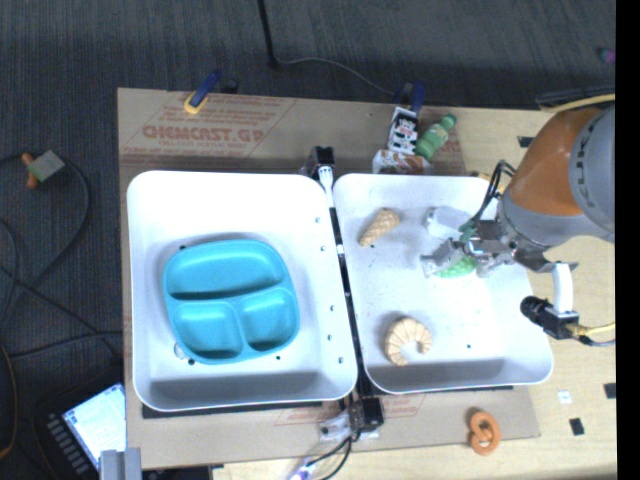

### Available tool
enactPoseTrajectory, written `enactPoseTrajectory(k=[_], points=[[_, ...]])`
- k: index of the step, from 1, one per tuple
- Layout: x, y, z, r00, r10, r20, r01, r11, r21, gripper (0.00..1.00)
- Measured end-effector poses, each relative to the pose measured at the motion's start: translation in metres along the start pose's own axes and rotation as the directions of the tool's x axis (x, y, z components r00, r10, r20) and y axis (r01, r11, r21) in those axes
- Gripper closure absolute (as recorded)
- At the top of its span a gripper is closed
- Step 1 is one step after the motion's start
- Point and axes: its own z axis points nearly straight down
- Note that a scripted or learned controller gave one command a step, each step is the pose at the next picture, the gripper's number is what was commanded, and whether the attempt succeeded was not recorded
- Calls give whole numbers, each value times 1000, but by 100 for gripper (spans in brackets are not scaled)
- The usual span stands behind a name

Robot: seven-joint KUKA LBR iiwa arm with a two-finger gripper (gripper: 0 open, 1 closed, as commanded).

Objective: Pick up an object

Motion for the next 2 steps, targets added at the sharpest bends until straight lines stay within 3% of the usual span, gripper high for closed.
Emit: enactPoseTrajectory(k=[1,2], points=[[27,-2,32,1000,-1,-1,1,1000,1,0],[7,-22,3,1000,0,-2,0,1000,2,0]])
